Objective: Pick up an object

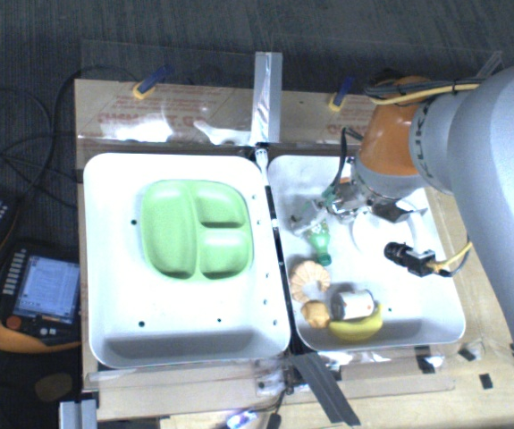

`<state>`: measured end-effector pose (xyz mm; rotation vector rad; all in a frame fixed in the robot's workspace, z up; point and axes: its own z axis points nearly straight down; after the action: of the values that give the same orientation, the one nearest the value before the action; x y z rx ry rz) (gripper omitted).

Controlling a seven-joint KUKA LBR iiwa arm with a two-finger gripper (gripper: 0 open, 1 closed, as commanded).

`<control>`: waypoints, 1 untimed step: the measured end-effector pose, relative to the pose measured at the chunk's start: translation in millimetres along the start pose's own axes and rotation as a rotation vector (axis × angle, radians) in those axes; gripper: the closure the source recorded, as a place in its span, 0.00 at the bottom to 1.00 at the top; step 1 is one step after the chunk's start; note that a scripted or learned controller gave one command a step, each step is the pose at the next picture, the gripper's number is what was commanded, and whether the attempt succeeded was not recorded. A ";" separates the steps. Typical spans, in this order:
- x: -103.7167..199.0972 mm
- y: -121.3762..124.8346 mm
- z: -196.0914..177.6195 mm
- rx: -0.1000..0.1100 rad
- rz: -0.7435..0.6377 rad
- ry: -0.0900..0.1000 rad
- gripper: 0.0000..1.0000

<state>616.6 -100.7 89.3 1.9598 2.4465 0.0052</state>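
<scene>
The gripper point(341, 199) hangs low over the far half of the right bin point(435, 304). Its tip is lost among grey metal and glare, so I cannot tell how far open it is or whether it holds anything.

Just nearer the camera than the gripper, a little toward the bin divider, lies a small green object point(320, 244). It is slim and glossy, paler at its far end and darker at its near end, and rests on the white bin floor. Its exact kind is too small to make out.

Further on from the gripper on that same side are a pale orange segmented piece point(308, 277), a white cylinder point(353, 305) and a yellow banana point(358, 328) along the bin's near wall.

Beyond the divider, well apart from the gripper, the left bin point(113, 315) holds a green divided plate point(194, 226). Both bins sit on a tan bench point(96, 101) over dark carpet point(239, 12), where a handheld screen unit point(40, 291) lies.

The green object's long axis runs from far to near, its far end toward the gripper, tilted slightly.
</scene>
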 end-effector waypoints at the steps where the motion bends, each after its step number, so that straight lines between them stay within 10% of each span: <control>1: 0.4 2.3 -10.8 -0.007 0.000 0.003 1.00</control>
<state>618.7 -99.8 100.1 1.9585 2.4445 0.0165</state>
